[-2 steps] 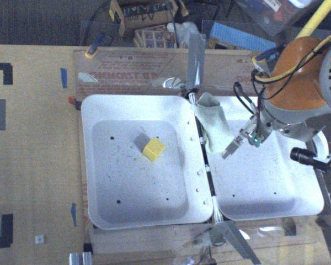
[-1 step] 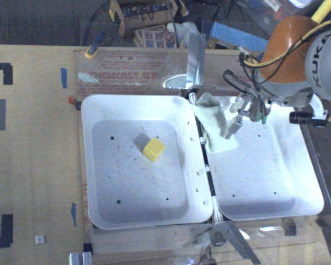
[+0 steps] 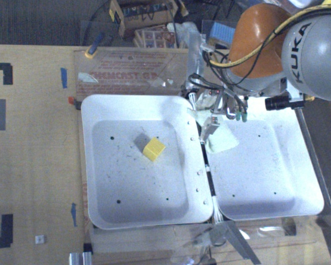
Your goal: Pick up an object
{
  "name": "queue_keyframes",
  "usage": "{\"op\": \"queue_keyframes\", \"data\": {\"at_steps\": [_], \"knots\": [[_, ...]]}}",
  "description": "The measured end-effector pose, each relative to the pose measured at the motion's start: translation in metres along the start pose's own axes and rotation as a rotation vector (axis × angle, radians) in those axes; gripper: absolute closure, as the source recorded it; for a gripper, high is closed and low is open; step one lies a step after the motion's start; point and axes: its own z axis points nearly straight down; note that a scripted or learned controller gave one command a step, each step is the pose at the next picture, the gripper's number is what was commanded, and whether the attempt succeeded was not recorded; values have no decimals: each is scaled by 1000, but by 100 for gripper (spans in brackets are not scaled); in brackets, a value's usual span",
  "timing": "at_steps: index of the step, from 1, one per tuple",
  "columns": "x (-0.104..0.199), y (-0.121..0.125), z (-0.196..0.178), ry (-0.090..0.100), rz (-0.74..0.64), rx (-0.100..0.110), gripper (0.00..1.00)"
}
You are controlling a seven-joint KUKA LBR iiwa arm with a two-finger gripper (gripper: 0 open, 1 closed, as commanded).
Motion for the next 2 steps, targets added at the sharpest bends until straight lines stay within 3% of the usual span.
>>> {"op": "queue_keyframes", "data": {"at_steps": [1, 2], "knots": [[0, 4, -174, -2, -415, -1, 0], [25, 94, -119, 5, -664, -2, 0]]}}
